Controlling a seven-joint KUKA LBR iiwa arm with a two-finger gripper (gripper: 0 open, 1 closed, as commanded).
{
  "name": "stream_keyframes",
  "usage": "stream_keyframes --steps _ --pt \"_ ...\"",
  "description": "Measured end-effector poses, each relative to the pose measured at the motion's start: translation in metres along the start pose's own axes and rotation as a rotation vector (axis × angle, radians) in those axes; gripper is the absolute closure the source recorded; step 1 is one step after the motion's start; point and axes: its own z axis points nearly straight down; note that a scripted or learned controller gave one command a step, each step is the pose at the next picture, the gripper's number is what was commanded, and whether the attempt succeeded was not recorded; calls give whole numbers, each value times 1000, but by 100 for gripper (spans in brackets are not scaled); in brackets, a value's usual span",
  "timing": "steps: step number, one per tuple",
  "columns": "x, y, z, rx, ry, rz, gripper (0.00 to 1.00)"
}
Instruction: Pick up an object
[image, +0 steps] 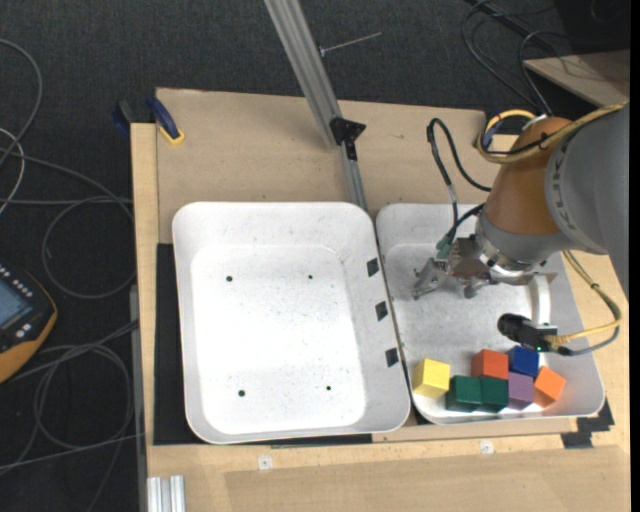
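camera view, pincer (446, 282) spread open (gripping nothing), yellow cube (433, 376) beside green block (476, 393)

Two shallow bins: left bin (200, 240) white w/ fine dark speckles & four small black dots; right bin (400, 330) white, same speckling. Small cubes in right bin: yellow block (433, 376), dark green block (476, 392), red-orange block (490, 363), blue block (524, 360), purple block (521, 387), orange block (549, 383). Worktop (260, 150) pale tan wood. Arm (590, 180) grey w/ orange band. Claw (448, 275) dull grey metal. Floor (70, 100) dark charcoal carpet, black cables.
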Motion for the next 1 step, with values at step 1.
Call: stream_keyframes --steps 1 --pt "0 2 -13 -6 1 -1 100"
